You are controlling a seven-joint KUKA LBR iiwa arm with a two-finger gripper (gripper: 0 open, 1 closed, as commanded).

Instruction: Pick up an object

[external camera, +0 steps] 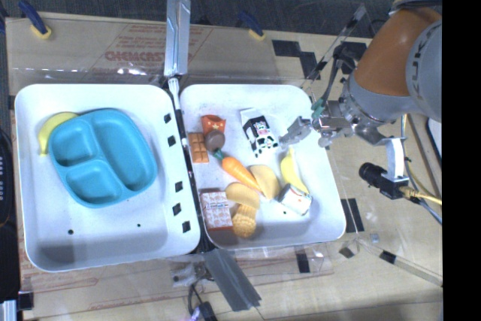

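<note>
While my arm reaches in, its jaws hang over the right bin; how far they're open I cannot tell. Below lie a carton, banana and carrot.

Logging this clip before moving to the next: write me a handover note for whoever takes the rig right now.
Claw: hangs over the right bin's upper right corner, nothing seen in it; grip state unclear.
Things: right bin holds the milk carton, banana, carrot, corn cob and other toy foods. Left bin holds the blue divided plate with a yellow piece tucked behind it.
Done: nothing lifted.
Left: pick one object; carton and banana lie nearest the claw.
</note>
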